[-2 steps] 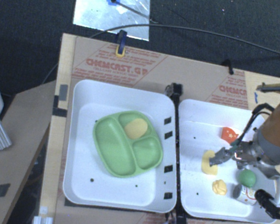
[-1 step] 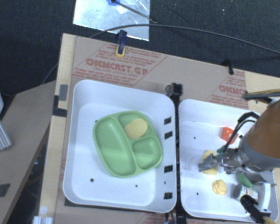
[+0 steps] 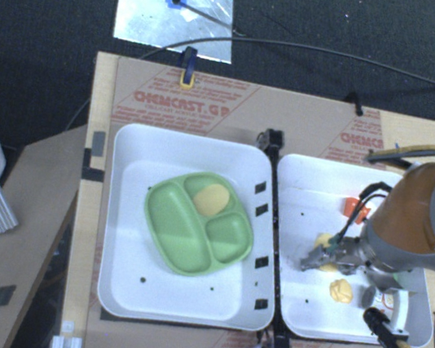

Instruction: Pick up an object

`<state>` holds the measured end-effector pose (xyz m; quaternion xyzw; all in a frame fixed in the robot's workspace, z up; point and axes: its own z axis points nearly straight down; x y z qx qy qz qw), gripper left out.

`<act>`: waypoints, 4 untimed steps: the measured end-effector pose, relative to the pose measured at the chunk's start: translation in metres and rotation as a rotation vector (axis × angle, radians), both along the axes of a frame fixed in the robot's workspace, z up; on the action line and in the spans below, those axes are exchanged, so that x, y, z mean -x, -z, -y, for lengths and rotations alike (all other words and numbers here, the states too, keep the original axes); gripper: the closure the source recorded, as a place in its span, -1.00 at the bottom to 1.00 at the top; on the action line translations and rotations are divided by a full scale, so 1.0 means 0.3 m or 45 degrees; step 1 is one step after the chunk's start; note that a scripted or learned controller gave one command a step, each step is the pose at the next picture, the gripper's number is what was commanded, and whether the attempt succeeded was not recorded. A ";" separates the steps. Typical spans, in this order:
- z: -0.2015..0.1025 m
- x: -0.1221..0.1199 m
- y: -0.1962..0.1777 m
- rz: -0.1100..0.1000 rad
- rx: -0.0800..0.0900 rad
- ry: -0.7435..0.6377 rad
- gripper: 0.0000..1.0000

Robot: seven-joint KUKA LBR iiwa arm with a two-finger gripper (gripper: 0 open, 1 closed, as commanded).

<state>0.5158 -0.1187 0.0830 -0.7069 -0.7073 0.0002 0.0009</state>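
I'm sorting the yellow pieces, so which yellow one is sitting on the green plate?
The pale yellow lump in the green divided plate's upper compartment, left bin. The other yellow pieces lie loose in the right bin.

text: "CHEMCAST GP" | red print, repeated | on: brown protective sheet (image 3: 238,102) behind bins

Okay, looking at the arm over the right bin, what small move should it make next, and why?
Probably a short drop straight down. The gripper sits low in the right bin, at a small yellow piece by its tip, with another yellow object just beside it. Nothing is visibly between its fingers, so settling onto the nearer piece before closing seems the sensible step.
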 end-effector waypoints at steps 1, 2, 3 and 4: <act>0.002 -0.004 -0.041 0.005 0.002 0.001 1.00; 0.000 -0.013 -0.255 0.012 0.004 -0.005 1.00; 0.021 -0.019 -0.405 0.010 0.004 -0.005 1.00; 0.022 -0.026 -0.586 0.013 0.004 -0.006 1.00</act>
